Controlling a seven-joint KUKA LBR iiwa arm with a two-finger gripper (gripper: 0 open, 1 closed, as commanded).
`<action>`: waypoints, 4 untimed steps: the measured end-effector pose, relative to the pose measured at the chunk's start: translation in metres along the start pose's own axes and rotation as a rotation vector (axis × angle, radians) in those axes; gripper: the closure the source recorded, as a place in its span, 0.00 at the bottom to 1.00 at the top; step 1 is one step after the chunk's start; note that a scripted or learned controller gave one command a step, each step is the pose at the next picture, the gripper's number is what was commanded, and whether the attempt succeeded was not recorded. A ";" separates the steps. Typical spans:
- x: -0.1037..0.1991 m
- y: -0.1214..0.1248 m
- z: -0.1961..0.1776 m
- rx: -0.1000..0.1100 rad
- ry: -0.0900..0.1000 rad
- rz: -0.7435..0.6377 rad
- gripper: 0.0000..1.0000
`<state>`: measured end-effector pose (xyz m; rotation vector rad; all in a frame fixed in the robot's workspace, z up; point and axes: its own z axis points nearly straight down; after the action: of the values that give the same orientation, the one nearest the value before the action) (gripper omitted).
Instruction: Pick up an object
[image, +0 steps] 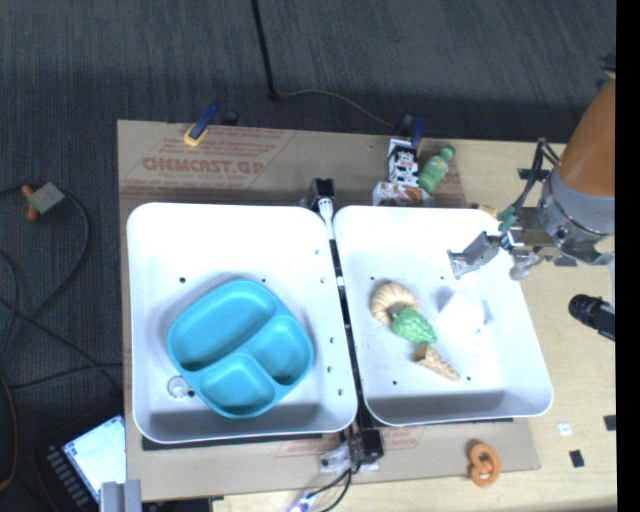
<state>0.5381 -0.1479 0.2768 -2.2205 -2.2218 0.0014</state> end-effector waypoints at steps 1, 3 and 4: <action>-0.015 -0.048 0.137 0.003 0.001 0.001 0.00; 0.017 -0.052 0.179 -0.009 -0.006 0.004 1.00; 0.009 -0.003 0.096 -0.002 -0.001 0.001 1.00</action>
<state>0.5350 -0.1384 0.1813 -2.2226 -2.2226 0.0010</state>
